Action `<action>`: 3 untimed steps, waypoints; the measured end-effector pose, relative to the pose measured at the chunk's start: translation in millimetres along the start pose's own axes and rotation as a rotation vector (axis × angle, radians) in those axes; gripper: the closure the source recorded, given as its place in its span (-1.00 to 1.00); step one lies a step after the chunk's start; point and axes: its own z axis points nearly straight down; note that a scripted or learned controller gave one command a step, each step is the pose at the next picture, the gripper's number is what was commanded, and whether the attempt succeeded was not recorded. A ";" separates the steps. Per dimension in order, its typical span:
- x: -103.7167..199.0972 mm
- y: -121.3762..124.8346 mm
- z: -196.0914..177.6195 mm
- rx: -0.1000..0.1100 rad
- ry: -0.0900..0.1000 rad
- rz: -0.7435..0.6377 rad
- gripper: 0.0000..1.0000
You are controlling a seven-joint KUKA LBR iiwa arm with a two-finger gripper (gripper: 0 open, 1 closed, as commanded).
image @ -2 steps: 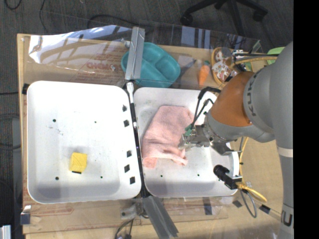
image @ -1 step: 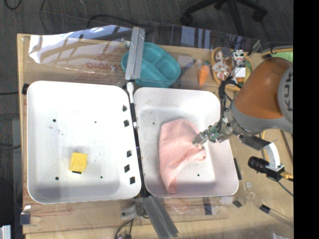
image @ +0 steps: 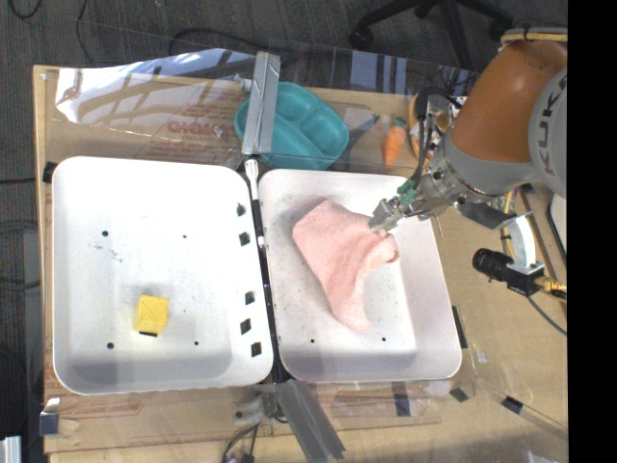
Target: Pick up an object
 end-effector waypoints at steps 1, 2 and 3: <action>-23.1 90.5 -61.6 -0.001 0.000 -0.061 1.00; -42.1 69.1 31.8 0.002 0.001 0.014 1.00; -46.0 109.0 14.3 -0.002 0.000 -0.009 1.00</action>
